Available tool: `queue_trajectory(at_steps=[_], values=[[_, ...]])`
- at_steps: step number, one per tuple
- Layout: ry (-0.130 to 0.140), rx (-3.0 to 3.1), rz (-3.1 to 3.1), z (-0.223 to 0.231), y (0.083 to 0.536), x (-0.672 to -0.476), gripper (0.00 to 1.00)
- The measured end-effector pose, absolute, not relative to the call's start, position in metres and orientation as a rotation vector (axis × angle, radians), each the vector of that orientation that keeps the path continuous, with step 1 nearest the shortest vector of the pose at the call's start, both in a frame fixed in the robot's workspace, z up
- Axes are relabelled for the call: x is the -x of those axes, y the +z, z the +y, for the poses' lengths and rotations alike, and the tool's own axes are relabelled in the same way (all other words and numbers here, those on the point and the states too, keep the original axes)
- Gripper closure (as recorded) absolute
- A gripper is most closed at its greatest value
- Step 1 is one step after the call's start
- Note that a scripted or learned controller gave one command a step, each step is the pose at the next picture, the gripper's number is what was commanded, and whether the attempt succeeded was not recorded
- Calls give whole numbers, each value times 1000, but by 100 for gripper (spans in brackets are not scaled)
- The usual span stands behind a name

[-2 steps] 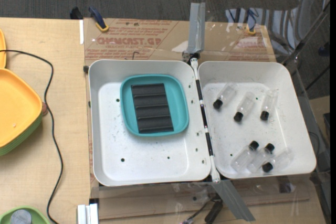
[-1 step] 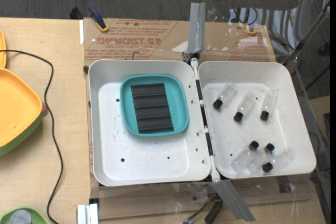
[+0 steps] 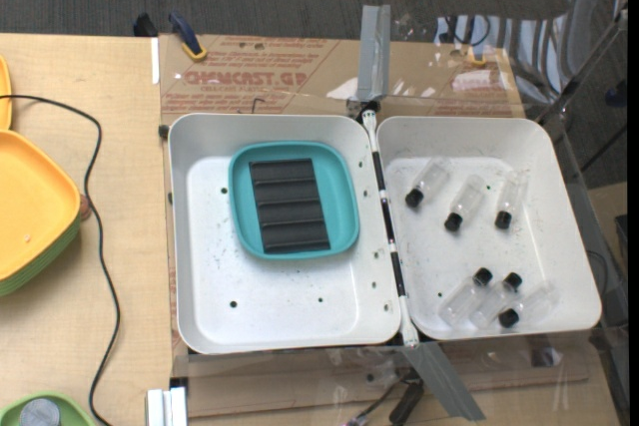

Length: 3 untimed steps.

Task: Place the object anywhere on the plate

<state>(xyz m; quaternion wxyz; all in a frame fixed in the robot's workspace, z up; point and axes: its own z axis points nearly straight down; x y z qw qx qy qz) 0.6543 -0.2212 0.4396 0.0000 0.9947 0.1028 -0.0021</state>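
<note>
A teal square plate (image 3: pixel 344 205) with a dark ribbed insert lies in the left white bin (image 3: pixel 200 244), toward its upper middle. Several clear vials with black caps lie loose in the right white bin (image 3: pixel 559 214): one vial (image 3: pixel 424 187) at upper left, one (image 3: pixel 462 205) beside it, one (image 3: pixel 508 203) to the right, and a cluster (image 3: pixel 489 296) near the front.
Yellow plates (image 3: pixel 30 214) are stacked on the wooden table at far left, with a black cable (image 3: pixel 100 244) running beside them. A cardboard sheet (image 3: pixel 260 75) lies behind the bins. A grey post (image 3: pixel 374 55) stands between the bins at the back.
</note>
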Motion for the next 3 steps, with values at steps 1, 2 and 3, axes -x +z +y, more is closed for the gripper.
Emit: queue_trajectory(at_steps=[1, 2, 3], values=[[-9, -3127, 313, -222, 440, -647, 0], [-7, -3125, 321, -222, 439, -654, 0], [-7, -3125, 322, -221, 440, -654, 0]])
